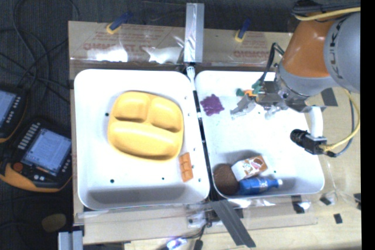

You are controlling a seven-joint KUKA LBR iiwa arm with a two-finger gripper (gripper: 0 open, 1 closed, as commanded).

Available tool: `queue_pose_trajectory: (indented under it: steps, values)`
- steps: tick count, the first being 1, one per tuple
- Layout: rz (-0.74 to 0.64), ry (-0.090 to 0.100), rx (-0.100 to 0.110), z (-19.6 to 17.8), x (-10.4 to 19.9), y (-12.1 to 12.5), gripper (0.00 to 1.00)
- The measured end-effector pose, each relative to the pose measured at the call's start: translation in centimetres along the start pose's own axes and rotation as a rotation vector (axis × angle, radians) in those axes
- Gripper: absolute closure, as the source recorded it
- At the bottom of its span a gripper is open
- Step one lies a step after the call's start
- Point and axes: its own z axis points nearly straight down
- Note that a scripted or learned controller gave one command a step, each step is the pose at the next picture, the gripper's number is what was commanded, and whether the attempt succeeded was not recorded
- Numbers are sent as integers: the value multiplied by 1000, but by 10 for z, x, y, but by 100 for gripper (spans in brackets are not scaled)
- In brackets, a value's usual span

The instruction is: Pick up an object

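Two shallow white bins sit side by side on the bench: left bin, right bin. Grey arm with orange band reaches in from the right, over the upper part of the right bin. Left bin holds a big yellow divided tray, upside down by the look of it, roughly centred. The gripper hangs over the right bin's upper middle; fingers look spread apart, nothing between them. Purple crumpled object lies just left of the gripper, near the bin's left wall, apart from the fingers. Along the right bin's near edge: blue bottle lying on its side, brown round ball-like object touching its left end, small white carton just behind both. Small orange block lies in the left bin near its right wall, just below the tray.
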Motion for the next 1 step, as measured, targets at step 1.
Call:
queue_pose_trajectory:
  steps: [1]
  values:
    - [373, -1, 1, 42, -35, 22, 0]
